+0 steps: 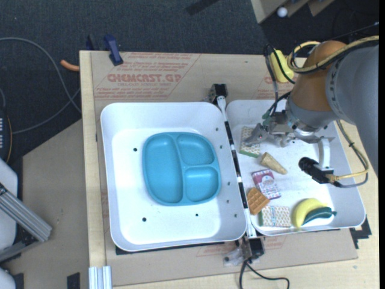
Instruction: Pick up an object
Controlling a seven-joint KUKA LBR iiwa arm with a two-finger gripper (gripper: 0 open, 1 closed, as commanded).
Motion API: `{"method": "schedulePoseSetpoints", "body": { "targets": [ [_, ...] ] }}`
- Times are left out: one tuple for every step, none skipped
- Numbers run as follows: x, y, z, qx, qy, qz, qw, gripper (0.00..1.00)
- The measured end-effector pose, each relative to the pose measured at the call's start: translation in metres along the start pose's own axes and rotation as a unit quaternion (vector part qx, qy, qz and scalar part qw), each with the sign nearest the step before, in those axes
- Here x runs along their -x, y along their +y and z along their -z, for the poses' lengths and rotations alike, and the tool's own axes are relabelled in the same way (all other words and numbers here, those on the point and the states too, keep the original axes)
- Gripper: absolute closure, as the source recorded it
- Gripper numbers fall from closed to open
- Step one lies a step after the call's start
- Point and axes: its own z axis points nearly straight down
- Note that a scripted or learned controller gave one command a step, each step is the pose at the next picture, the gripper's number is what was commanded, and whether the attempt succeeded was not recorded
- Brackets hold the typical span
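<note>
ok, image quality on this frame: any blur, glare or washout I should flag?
Camera view: the arm is soft and blurred at close range; the left bin and blue divided plate are sharp. Right bin rim looks washed out. Gripper area is smeared and murky. Banana reads clearly.

place: robotics lab | evidence: grey arm (355, 77) over white bins (120, 221) | cardboard-topped surface (156, 71) | loose cables (36, 47) | dark carpet (150, 11)

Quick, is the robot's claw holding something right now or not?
Gripper: it hangs over the top of the right bin, but whether it is open, closed or holding something cannot be told.
</note>
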Motion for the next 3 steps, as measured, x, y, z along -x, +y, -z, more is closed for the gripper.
{"method": "schedulePoseSetpoints", "body": {
  "targets": [
    [0.014, -0.136, -0.004, -0.005, 0.001, -0.001, 1.0, 0.0],
    [0.013, -0.135, 0.006, -0.004, 0.0, -0.001, 1.0, 1.0],
    [-0.058, -0.095, 0.097, -0.004, 0.001, 0.001, 1.0, 1.0]
  ]
}}
